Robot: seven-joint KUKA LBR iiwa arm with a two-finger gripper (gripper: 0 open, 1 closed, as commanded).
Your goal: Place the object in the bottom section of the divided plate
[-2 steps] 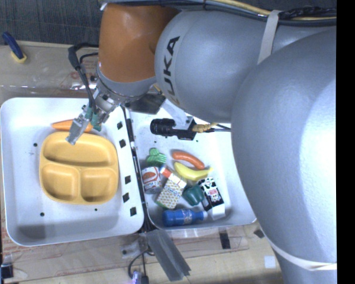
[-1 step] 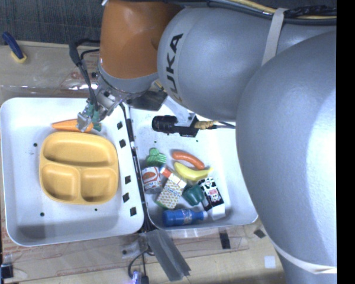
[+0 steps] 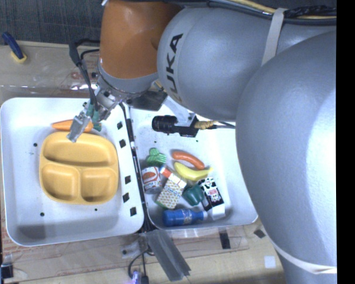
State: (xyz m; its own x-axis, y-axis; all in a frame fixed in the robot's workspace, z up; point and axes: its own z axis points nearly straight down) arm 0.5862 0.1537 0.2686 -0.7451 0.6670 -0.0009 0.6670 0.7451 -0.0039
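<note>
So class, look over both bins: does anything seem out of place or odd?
Yes: an orange carrot lies in the left bin just beyond the yellow divided plate, not in any section, while the other items sit heaped in the right bin.

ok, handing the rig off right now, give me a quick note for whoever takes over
Gripper: over the top edge of the plate in the left bin; can't tell if it grips anything.
Carrot: lies in the left bin just above the plate, beside the gripper tip.
Plate: all sections look bare.
Right bin: holds a pile, banana among it.
Done: nothing in the plate's bottom section yet.
Left: get the object, likely the carrot, into the bottom section.
</note>
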